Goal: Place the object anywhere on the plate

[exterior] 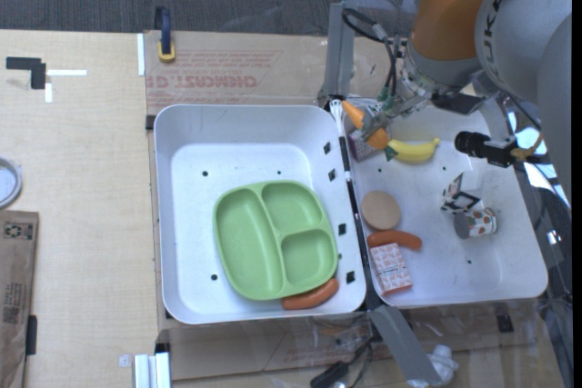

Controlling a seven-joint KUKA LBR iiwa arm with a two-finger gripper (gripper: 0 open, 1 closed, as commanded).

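A green three-compartment plate (273, 236) lies in the left bin (182, 195) with nothing in its compartments. My gripper (380, 124) hangs low over the far left corner of the right bin (509, 286), under the orange wrist band. Right at its tip lie small orange pieces, a carrot-like one (353, 114) and another (375, 140); the gripper hides whether it touches them. A yellow banana (415, 149) lies just to the gripper's right.
An orange sausage (311, 294) rests in the left bin against the plate's near edge. The right bin also holds a round tan disc (382, 210), a second sausage (394, 240), a small printed carton (390, 269) and a crumpled toy (468, 212).
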